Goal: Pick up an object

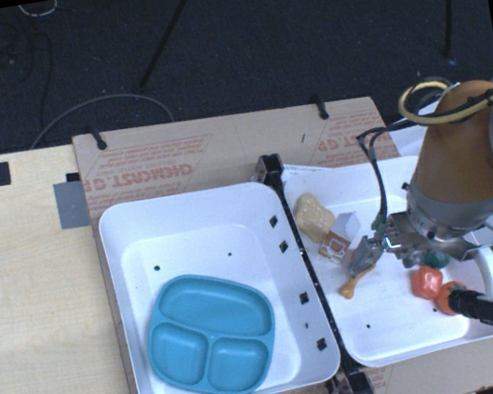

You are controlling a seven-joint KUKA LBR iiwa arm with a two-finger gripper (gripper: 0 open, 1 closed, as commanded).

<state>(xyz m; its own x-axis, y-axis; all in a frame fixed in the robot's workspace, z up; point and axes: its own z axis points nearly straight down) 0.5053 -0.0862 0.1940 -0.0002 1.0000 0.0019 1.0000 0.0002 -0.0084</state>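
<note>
Tool (395, 246) low in the right shallow white bin (386, 346), a slender grey object with an orange tip (357, 268) just left of it.
Camera view: whether the tool is spread or pressed together cannot be told. The object's long axis runs near-left to far-right, far end closest to the tool. A tan rounded lump (313, 214) and small grey block (346, 223) crowd its far side; a red-orange piece (427, 282) lies near-right of the tool.
</note>
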